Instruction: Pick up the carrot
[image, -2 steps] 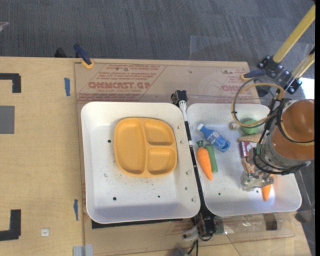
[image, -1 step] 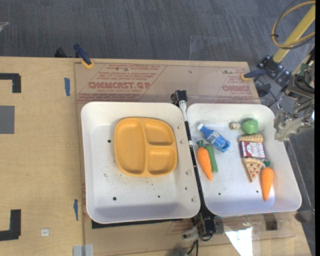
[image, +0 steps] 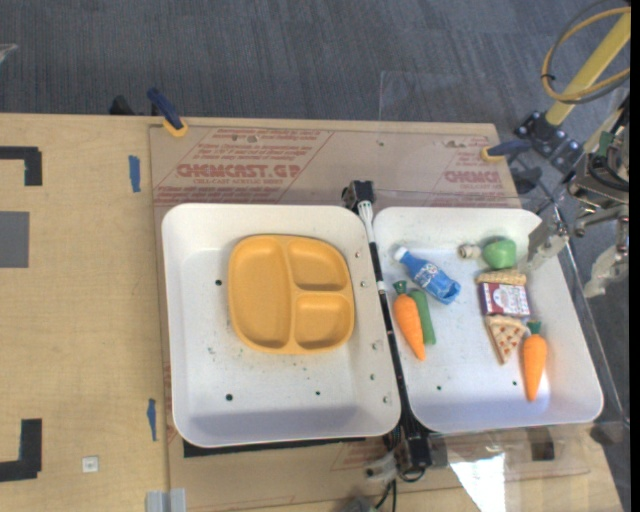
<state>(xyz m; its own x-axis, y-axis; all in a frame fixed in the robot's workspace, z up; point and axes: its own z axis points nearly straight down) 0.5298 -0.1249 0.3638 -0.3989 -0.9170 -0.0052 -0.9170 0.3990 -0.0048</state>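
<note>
Two orange carrots lie in the right bin (image: 575, 400). One carrot (image: 410, 324) rests near the bin's left wall, its green top pointing away from me, with a green pod (image: 426, 314) touching its right side. The other carrot (image: 534, 364) lies near the right wall, just below a pizza slice (image: 505, 339). My gripper (image: 547, 240) hangs at the bin's far right corner, beside a green ball (image: 499, 250) and well apart from both carrots. Nothing is seen in its grasp.
The right bin also holds a blue bottle (image: 428, 276), a small beige piece (image: 468, 250), a cracker (image: 502, 279) and a red packet (image: 503, 299). A yellow divided plate (image: 292, 293) sits in the left bin (image: 190, 330). Cables and clamps crowd the right edge.
</note>
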